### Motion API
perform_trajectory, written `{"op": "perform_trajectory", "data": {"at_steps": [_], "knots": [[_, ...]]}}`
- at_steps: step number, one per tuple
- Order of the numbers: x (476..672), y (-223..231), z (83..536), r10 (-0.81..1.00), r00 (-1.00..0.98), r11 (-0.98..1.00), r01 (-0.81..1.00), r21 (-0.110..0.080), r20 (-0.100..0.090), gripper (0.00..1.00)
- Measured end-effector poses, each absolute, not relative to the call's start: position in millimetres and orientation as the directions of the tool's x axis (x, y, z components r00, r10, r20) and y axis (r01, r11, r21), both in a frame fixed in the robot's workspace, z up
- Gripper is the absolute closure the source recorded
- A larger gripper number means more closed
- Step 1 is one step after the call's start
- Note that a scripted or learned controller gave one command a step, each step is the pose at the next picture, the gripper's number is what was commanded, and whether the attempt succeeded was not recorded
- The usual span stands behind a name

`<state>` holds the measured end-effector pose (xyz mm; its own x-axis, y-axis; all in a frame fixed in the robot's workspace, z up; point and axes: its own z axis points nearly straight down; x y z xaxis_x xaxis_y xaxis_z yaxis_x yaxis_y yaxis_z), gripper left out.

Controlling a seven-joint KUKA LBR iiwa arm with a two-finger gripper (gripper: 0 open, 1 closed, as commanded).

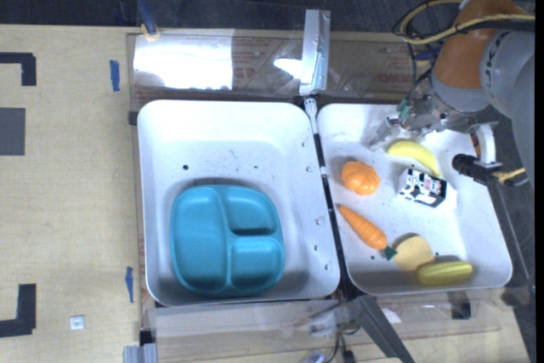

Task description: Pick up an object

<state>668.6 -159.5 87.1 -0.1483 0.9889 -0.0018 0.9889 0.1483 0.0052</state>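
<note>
The right bin (484,268) holds several toy foods. An orange pumpkin (360,178) lies near its left wall, with a carrot (364,227) below it. A yellow banana (413,155) lies at the upper middle, and a black and white block (423,186) sits just below it. A tan piece (412,251) and a yellow-green piece (444,271) rest at the front. My gripper (393,123) hangs low over the bin's back part, just up and left of the banana, with nothing seen in its grasp.
The left bin (161,132) carries a blue divided plate (226,237). A clear plastic sheet and a metal bracket (314,55) stand behind the bins. The grey arm with its orange band (476,47) and yellow cables reaches in over the right bin's back right corner.
</note>
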Motion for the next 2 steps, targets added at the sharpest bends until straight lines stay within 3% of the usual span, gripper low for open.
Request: {"op": "perform_trajectory", "data": {"at_steps": [1,2], "knots": [[648.2,-176.5,190.3,0.937,-0.348,0.348,0.937,0.012,-0.009,0.0],[601.1,-156.4,121.9,0.888,-0.459,0.459,0.888,-0.002,0.003,0.0]]}}
